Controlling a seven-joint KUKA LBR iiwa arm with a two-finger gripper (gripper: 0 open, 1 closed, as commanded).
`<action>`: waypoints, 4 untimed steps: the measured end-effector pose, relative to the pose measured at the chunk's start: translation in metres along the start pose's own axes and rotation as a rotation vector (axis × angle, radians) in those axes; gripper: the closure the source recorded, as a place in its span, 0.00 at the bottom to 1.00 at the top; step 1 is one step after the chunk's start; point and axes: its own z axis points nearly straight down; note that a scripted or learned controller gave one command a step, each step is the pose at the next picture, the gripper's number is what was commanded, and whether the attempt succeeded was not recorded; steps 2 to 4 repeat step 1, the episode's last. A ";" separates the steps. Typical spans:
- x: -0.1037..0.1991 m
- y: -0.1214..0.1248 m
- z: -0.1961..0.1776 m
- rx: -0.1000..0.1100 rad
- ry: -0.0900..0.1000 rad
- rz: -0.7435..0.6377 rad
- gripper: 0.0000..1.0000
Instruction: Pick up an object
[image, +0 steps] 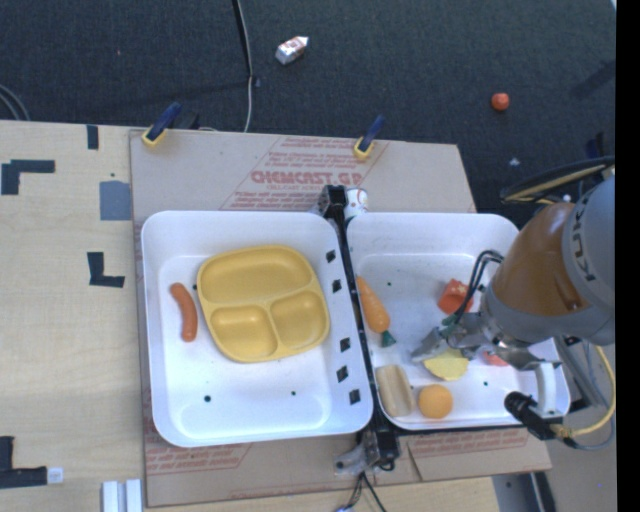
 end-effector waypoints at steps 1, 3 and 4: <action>0.061 0.047 -0.106 -0.012 -0.001 -0.009 1.00; 0.061 0.047 -0.106 -0.012 -0.001 -0.009 1.00; 0.061 0.047 -0.106 -0.012 -0.001 -0.009 1.00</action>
